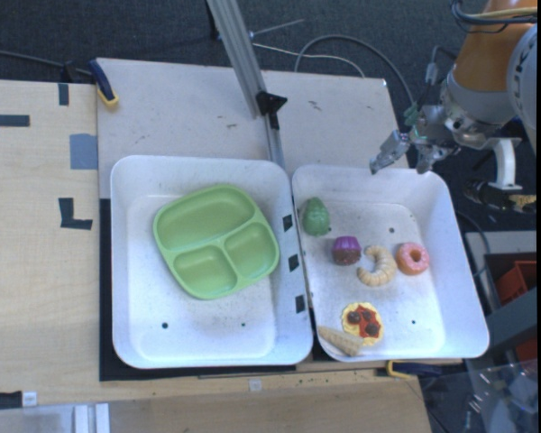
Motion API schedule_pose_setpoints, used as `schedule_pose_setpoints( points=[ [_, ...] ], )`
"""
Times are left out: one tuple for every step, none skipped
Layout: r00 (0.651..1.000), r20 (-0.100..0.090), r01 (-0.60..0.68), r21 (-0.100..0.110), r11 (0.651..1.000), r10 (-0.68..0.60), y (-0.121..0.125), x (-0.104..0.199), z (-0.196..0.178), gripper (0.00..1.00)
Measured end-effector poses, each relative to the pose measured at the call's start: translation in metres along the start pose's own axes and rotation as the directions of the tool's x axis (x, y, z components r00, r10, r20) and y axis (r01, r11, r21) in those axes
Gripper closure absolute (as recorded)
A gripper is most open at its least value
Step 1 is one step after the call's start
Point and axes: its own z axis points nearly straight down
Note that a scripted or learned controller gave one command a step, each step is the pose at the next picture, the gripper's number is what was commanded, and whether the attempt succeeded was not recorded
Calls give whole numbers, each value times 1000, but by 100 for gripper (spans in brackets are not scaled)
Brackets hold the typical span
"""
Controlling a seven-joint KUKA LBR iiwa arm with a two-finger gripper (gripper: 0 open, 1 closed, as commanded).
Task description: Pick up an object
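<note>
White bins sit side by side on the desk, two of them. The left bin (135,332) holds one green tray with three parts (216,240). The right bin (451,314) holds the toy food.

I count six toys there, one of each. A green one like a small pepper (316,216) lies at the far left of that bin. A purple one (346,249) is just right of it and a bit nearer. A curved croissant (376,266) comes next, touching or almost touching a pink donut (412,259) on its right. A small round pizza (362,321) lies near the front, and a tan bread piece (341,340) sits just beside it at the front edge.

The gripper (402,154) hangs over the far rim of the right bin, on the right side. Its jaws look spread apart and nothing is between them.

All the toys lie nearer and to the left of the jaws. The donut and the croissant seem the closest to reach. The croissant's long side runs mostly far to near, so the jaws would likely need to close across it from left and right.
</note>
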Motion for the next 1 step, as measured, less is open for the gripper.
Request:
schedule_pose_setpoints(
  points=[
    [1000,0,0,0,1000,0,0,0,0,0]
  ],
)
